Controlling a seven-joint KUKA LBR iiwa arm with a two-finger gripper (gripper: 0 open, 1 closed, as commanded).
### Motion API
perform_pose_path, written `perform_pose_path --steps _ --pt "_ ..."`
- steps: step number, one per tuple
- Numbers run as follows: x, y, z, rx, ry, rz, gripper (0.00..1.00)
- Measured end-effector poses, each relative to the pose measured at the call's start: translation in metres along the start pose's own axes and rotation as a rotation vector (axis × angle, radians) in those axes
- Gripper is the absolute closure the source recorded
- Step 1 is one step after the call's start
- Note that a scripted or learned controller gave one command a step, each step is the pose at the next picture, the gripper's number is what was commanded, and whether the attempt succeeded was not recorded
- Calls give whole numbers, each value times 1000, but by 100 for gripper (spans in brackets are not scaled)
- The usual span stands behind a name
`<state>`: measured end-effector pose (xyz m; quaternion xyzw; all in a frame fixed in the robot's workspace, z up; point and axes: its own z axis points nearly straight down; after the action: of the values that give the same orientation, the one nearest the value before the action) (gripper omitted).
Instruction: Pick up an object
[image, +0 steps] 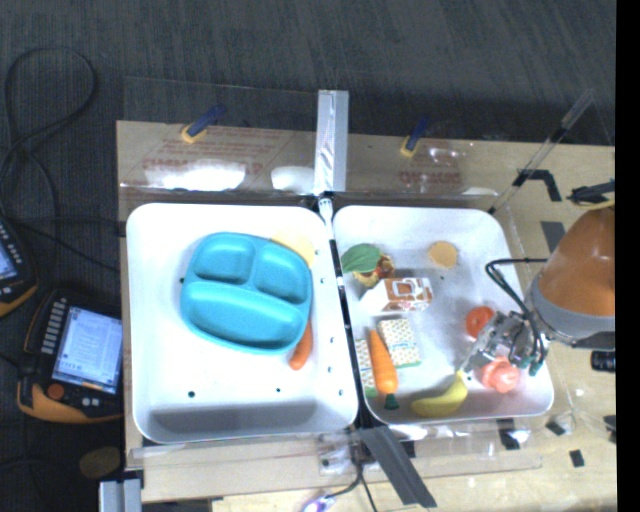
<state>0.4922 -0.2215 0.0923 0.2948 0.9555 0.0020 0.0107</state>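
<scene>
From my remote station, left to right. On the floor left of the surface (140, 150) I see a handheld pendant (75, 355) with a lit screen and loose black cable (40, 90).

Left bin (150, 300): a blue divided tray (250, 290) lies in its middle, tilted toward the far right corner. A yellow item (295, 245) peeks out at the tray's far right edge; I cannot tell what it is. An orange carrot-like piece (301, 348) lies against the tray's near right edge, close to the bin's right wall. The near-left part of this bin's floor is bare white.

Right bin (505, 240): crowded. Near the far left, a green-and-brown item (362, 261); beside it a small orange-and-white carton (406, 292); a round tan piece (444, 254) further back. Toward the near side, a carrot (381, 365) beside a patterned packet (401, 340), and a banana (440, 400) along the near wall. On the right, a red piece (478, 321) and a red-pink round object (501, 376), near the right corner.

The gripper (505, 350) is low in the right bin, just above and touching or nearly touching the red-pink round object; I cannot tell which, nor whether it is open or closed. The arm (585, 275) enters over the bin's right rim.

Open room: middle of the right bin's far half.
</scene>
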Motion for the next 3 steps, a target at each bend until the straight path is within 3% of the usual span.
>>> perform_pose_path --steps 1,2,3 --pt "0 -1 0 0 0 16 100" --pt "1 -2 1 4 5 207 100" --pt "1 -2 1 5 4 208 100"
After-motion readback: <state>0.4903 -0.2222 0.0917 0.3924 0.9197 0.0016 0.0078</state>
